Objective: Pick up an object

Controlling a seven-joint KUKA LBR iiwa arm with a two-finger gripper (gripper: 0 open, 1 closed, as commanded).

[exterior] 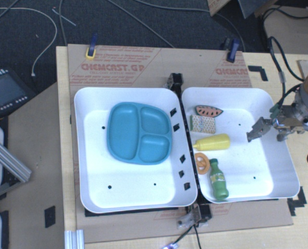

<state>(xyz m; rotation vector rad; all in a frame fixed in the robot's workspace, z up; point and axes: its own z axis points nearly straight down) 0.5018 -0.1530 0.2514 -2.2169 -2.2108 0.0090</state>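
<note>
— Yellow mustard bottle [212, 143], that's my pick for the grab. It lies on its side in the right bin [278, 183], well off to the pincer's left in this view, a little lower than the tips.

— How will it handle, you think?

— Looks like a light plastic toy: stiff, smooth, probably slippery, and round enough to roll. I'd squeeze it across the fat middle, not the tapered nozzle end.

— And the neighbours?

— Crowded. Beyond it from the pincer, a watermelon slice [209, 111] and a cracker [203, 124] sit higher up, a pretzel [202, 162] and a green bottle [218, 179] lower down. The blue plate [139, 133] lies much farther left, in the other bin.

— The pincer [270, 129] now?

— Hanging over bare white floor near the bin's right side, two fingers spread moderately apart, nothing between them, touching no object as far as I can see.
</note>
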